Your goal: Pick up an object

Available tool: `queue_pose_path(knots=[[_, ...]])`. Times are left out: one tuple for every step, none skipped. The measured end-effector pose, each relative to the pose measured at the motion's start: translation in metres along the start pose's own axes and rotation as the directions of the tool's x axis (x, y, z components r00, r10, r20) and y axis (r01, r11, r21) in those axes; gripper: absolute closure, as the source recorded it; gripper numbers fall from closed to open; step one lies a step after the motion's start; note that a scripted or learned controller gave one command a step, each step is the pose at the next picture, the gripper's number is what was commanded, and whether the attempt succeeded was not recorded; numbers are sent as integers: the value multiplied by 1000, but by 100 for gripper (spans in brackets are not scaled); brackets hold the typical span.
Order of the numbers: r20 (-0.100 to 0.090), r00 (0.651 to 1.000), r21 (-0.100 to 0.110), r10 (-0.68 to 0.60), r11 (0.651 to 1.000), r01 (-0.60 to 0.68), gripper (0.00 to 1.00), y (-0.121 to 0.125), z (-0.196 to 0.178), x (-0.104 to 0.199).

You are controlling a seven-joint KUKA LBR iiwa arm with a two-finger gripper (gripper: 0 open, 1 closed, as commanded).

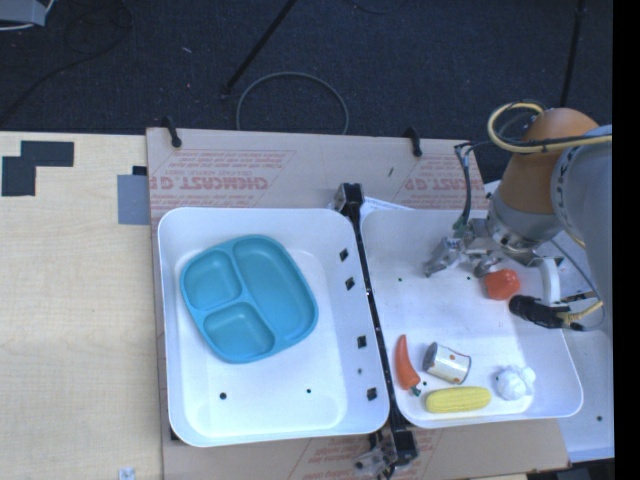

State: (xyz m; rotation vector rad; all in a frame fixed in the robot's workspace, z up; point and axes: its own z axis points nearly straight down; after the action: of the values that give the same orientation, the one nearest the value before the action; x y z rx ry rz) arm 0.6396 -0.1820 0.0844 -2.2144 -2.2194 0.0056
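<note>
From where I stand the biggest thing is the blue divided plate (248, 297), lying flat in the left bin (190, 408). It looks like stiff, light plastic, smooth and likely slippery, and so low that only its rim would offer a hold; I'd judge it a poor choice for two fingers.

The likelier pickings are in the right bin (420, 228). Along its near edge sits the yellow corn cob (458, 400), probably a hard toy, long and rounded, best pinched across its middle. Just beside it to the left the orange carrot (405, 363) lies close to the bin's inner wall, slim and tapered, with little room on that side for a finger. Between them, a little further back, is a small metal can (446, 363) on its side; it may roll, so grip across its round body. To the right of the corn is a white crumpled lump (513, 381), which looks soft and light. Furthest back is a small red ball (501, 284), round and apt to squirt away.

The gripper (462, 258) hangs over the far part of the right bin, just left of the red ball, its fingers spread apart and holding nothing. The bin floors look smooth and white; the bench is pale wood against dark carpet.
</note>
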Motion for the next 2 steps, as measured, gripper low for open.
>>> queue_pose_path(knots=[[0,1000,0,-1,1000,1,100,1,-13,0],[3,1000,-9,8,1000,-7,100,-8,-60,-3]])
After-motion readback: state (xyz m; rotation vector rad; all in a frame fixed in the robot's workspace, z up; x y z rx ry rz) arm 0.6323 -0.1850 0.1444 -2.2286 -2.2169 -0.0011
